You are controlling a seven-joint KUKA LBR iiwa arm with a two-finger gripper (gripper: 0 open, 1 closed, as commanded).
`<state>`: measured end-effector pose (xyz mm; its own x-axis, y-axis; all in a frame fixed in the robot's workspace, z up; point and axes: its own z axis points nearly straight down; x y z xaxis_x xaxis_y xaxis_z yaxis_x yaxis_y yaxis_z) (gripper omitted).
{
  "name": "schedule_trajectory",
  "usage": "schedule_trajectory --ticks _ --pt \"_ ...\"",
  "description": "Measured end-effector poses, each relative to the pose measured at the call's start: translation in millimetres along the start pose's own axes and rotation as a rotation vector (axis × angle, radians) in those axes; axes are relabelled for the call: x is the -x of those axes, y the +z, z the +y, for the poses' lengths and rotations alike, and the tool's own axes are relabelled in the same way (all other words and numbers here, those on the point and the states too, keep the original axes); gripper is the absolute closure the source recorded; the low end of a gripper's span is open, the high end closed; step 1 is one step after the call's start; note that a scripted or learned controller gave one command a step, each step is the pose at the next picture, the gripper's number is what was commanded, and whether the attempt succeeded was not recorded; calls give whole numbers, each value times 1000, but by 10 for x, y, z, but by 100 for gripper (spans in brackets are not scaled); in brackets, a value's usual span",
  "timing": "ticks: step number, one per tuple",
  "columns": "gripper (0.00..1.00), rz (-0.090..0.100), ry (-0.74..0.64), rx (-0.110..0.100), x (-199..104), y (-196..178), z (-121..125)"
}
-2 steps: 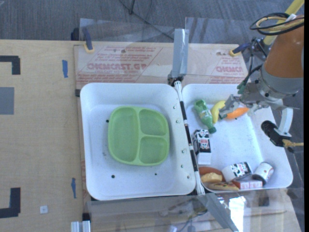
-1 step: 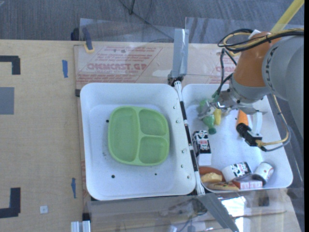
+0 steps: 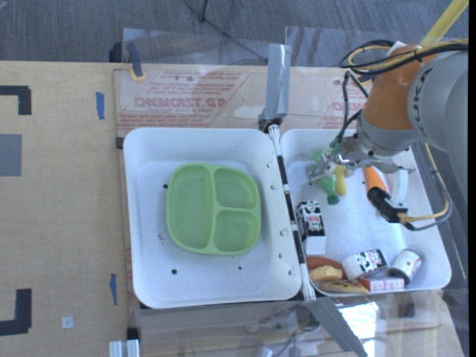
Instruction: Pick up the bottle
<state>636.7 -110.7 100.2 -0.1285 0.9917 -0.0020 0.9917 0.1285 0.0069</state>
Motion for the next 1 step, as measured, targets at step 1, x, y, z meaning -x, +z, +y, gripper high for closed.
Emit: schedule_trajectory --ticks 1 --pt "100 1 45 -5 -581 -1055 -116"
